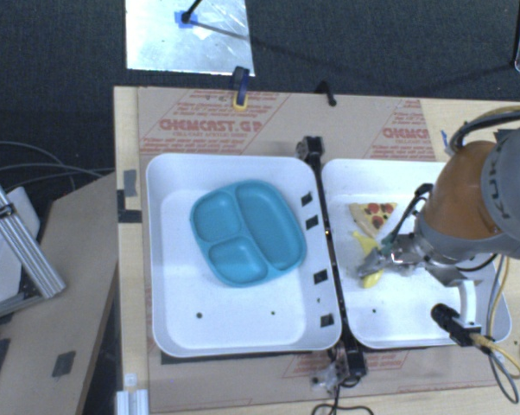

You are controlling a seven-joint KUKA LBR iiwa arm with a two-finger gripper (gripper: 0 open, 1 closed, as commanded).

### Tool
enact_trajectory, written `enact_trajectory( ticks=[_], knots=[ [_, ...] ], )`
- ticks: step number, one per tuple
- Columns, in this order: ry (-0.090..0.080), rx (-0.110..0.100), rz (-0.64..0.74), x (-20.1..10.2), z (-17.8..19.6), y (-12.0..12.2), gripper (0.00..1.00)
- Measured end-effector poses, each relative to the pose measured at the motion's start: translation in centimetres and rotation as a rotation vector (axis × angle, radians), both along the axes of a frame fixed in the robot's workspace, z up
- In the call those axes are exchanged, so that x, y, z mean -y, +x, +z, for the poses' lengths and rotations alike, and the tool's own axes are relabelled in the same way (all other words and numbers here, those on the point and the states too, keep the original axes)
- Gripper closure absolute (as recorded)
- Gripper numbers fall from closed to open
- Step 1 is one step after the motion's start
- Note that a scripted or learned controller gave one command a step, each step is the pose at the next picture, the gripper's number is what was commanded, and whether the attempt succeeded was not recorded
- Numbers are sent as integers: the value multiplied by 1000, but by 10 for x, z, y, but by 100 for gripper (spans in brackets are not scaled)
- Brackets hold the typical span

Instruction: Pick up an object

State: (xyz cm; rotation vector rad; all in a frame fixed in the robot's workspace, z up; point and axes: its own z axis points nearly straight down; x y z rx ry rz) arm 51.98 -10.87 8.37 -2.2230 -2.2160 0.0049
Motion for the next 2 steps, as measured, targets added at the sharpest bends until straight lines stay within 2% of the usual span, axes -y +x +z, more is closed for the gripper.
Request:
enact_trajectory(
  ticks=[1, 2],
  knots=[
    [0, 8, 5, -2, 11, 4, 100],
    [4, 10, 14, -91, 109, -33, 100]
  ],
)
